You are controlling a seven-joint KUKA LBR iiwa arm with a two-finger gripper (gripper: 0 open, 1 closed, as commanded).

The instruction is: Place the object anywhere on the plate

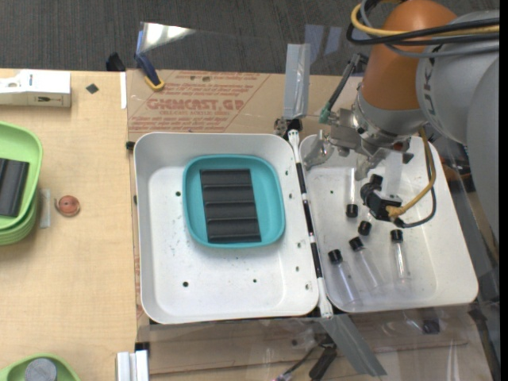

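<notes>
**Desk:** Where are the vials sitting?

**Me:** I'm looking at clear vials (401, 256) with black caps lying in the right bin (432, 284). I'm counting 5 caps, spread over the bin's middle. The vials are lying flat, most of them slanting towards the near rim. None of them is touching the plate.

**Desk:** And the plate?

**Me:** The teal plate (193, 213) is resting in the left bin (159, 280), a little above that bin's middle. A dark ridged block (230, 205) is lying across the plate's centre and covering most of its floor.

**Desk:** What is the gripper doing?

**Me:** The gripper (359, 165) is hanging over the upper part of the right bin, just above the nearest cap. I cannot tell whether it is apart or together, because the wrist is hiding it from this angle. I'm not seeing anything held in it. The arm (413, 46) is reaching in from the right, its orange band sitting above the bin's far edge.

**Desk:** Anything else on the bench?

**Me:** Cardboard (198, 101) with red print is lying behind the left bin. Out on the left I'm seeing a green dish (20, 145) at the edge, a small orange disc (68, 205) beside it, and a white box (32, 90) further back.
</notes>
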